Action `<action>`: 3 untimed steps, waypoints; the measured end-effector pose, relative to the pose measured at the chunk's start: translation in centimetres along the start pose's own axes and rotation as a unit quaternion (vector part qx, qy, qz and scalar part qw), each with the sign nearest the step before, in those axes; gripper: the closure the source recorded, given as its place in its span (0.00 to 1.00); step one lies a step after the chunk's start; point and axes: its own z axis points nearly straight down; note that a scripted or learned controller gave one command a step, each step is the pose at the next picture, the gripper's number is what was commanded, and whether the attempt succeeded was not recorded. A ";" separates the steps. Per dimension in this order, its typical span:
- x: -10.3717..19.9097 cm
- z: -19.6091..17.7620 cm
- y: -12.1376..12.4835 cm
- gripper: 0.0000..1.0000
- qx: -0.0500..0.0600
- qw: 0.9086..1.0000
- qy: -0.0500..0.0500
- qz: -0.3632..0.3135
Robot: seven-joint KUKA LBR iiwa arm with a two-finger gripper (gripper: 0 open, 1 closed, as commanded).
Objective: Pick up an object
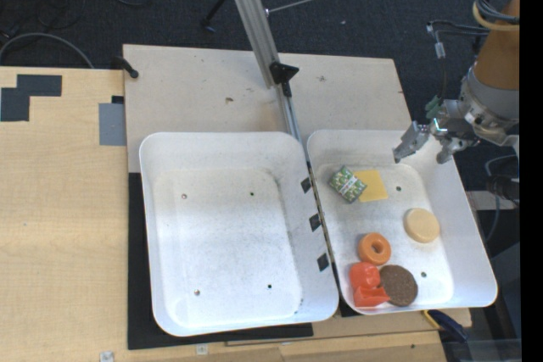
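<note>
The two-finger gripper [427,145] hangs open and empty above the right white bin [475,267], where the small orange ring [374,249] looks light, stiff, best pinched across its rim.

The arm [496,55] is cut off by the frame's edge at three o'clock, so its upper length cannot be followed. The red block [365,284] is partly covered by the brown disc [398,285] lying over its four o'clock corner. The yellow square [372,185] is partly hidden under the green patterned packet [346,183] at its nine o'clock side; the packet's print is too small to read. At five o'clock, a yellow and blue thing [441,320] pokes from beneath the right bin [475,288], mostly hidden.
</note>
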 end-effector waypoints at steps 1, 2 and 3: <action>0.0 -0.3 0.1 0.00 -0.002 1.000 -0.001 -0.001; 0.5 4.1 0.2 0.00 0.000 1.000 0.000 0.000; 0.9 8.6 -0.1 0.00 0.000 1.000 0.000 0.000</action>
